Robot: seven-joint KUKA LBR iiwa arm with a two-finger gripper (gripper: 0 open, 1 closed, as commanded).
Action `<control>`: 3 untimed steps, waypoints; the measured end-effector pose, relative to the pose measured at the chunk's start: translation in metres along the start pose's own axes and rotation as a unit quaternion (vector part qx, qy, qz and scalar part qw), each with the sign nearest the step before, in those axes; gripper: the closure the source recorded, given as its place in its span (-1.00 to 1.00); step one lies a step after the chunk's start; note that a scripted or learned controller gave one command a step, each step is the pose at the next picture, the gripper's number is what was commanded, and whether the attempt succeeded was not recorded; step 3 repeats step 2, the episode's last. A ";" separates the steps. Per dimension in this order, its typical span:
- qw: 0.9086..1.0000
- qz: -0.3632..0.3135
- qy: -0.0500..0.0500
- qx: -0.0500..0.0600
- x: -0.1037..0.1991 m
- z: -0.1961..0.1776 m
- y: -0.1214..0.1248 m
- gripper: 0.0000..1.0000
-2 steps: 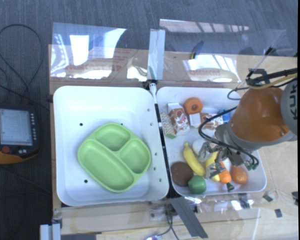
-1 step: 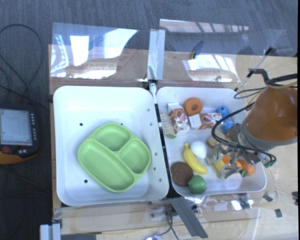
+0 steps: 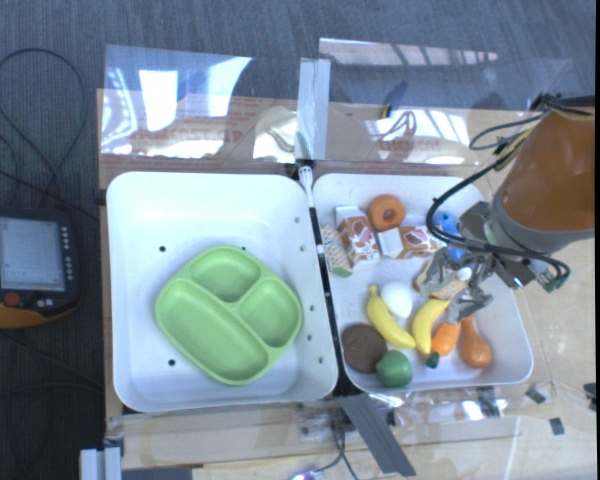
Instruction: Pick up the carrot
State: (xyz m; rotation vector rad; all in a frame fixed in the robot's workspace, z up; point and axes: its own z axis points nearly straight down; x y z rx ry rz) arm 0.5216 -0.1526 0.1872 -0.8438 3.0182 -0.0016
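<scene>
Over the right bin [image 3: 520, 368], the gripper [image 3: 458, 290] hangs just above the carrot [image 3: 443, 340]; I cannot tell how its jaws stand. Bananas [image 3: 400, 320] crowd the carrot at 9 o'clock, so a close could catch them instead.

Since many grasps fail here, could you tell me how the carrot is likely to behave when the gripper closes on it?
The carrot looks like a smooth, stiff plastic toy, so it probably won't bend but may slip between the fingers. Its tapered shape could squirt out of a pinch near the tip. It lies against a banana and beside an orange pear-like piece, so neighbours may get nudged.
</scene>
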 end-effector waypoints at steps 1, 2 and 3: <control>0.997 -0.072 0.004 -0.004 0.035 0.039 0.001 1.00; 1.000 -0.027 0.000 0.000 -0.028 -0.063 0.031 1.00; 1.000 -0.027 0.000 0.000 -0.028 -0.063 0.031 1.00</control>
